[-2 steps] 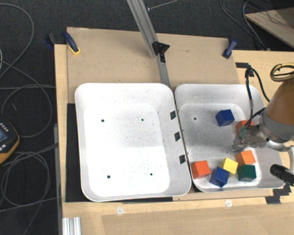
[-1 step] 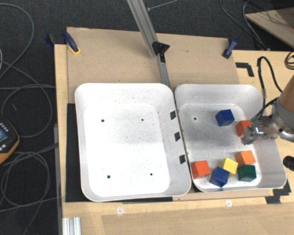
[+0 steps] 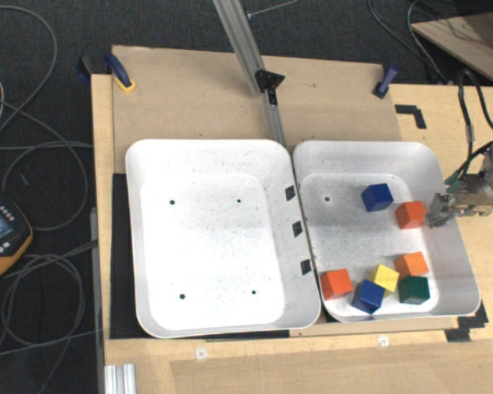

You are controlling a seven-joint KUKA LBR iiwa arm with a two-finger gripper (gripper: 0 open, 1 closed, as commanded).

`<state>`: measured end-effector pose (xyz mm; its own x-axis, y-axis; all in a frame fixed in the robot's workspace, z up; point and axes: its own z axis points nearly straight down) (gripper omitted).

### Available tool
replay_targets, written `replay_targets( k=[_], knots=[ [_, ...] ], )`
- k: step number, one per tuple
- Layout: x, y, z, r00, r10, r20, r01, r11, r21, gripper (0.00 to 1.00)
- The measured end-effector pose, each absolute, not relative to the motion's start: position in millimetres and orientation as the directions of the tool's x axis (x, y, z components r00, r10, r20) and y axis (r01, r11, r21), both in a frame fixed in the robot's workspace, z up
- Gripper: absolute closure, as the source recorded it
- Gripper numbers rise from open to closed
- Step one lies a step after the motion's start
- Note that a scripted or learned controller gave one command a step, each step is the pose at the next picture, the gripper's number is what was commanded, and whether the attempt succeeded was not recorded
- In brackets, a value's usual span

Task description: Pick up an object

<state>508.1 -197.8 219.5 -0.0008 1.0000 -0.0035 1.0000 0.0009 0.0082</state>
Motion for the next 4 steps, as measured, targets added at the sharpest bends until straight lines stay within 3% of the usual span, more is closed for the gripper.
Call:
replay_targets(
  k=[1,4],
  knots=[
    [506.6,-202.6,264.8,-0.002,1.000,-0.003,1.000,0.002,0.007,1.00],
    [588.2,-59.3,263.5,-0.007,1.000,0.002,1.000,0.007,0.004,1.00]
  ],
)
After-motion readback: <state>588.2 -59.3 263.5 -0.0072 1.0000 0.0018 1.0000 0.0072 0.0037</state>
